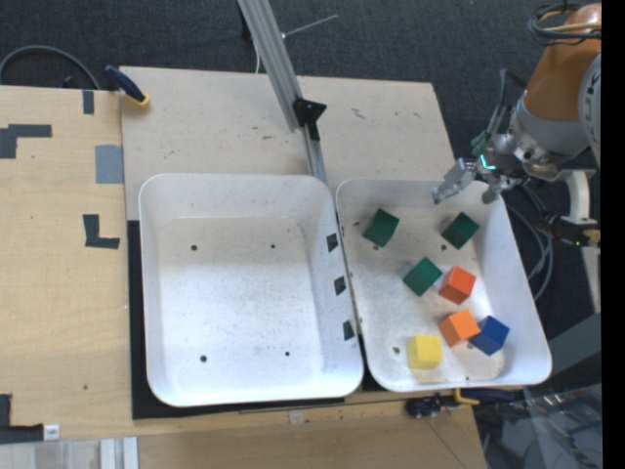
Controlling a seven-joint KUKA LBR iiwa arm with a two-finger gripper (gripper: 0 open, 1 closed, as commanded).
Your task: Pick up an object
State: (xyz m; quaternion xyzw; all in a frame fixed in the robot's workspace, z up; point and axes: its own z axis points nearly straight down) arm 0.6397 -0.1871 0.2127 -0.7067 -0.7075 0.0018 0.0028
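The camera view looks down at a slant on a light wooden surface (234, 135) that carries two white bins side by side. The right bin (522, 306) serves here as the landmark.

The arm (566, 76) comes in from the right, above the far right corner of the right bin. Its claw (467, 181) hangs over the far rim of that bin, near the same corner. The two fingers stand apart, with nothing between them, so the claw is spread and holds nothing.

All the cubes lie inside the right bin. A green cube (381, 228) sits in the far left part of it. A second green cube (460, 230) sits in the far right part, just in front of the claw but not touching it. A third green cube (422, 276) lies about in the middle of the bin. An orange cube (457, 284) is just beside it, toward the right wall. Nearer to the front wall lies a second orange cube (458, 327), and a blue cube (490, 334) touches it on the right. A yellow cube (425, 351) rests near the front wall, left of that pair.

The left bin (156, 262) stands against the left wall of the right bin. A metal rail (273, 47) runs across the surface toward the far rim where the two bins meet.
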